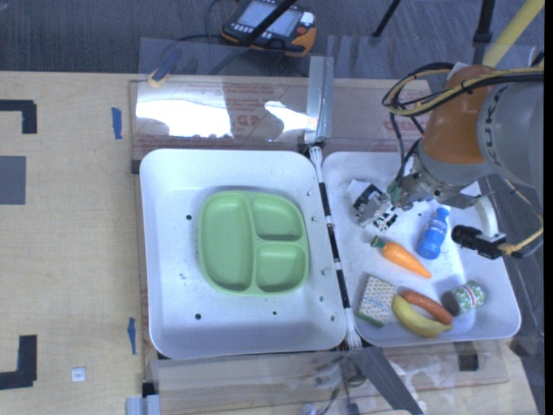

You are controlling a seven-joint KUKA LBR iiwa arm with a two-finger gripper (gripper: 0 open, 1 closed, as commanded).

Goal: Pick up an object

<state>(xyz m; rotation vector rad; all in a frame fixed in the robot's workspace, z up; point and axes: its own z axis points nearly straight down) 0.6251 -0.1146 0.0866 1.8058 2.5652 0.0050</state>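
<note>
Pale wood counter carries two shallow white bins side by side, with a handheld controller lying on the dark floor beyond them. In the left bin sits a green divided plate and nothing else.

All the loose things are in the right bin. A carrot lies near its middle, long axis slanting from upper left to lower right. Just to the carrot's right stands or leans a small blue bottle with a white cap, tilted a little. Nearer the front edge are a banana with a red sausage-like piece resting on it, a speckled sponge touching the banana's left end, and a small green-and-white cup to the right.

The arm reaches in from the right, and its gripper hangs low over the back-left part of the right bin. The jaws look slightly apart with nothing between them, though the dark, mottled tips are hard to read at this size.

The carrot is the nearest thing: it lies just in front of the jaws and slightly to their right, toward the bin's front. Its slanted axis likely means the jaws should close across its width, not along it. The bottle stands close enough to be bumped.
</note>
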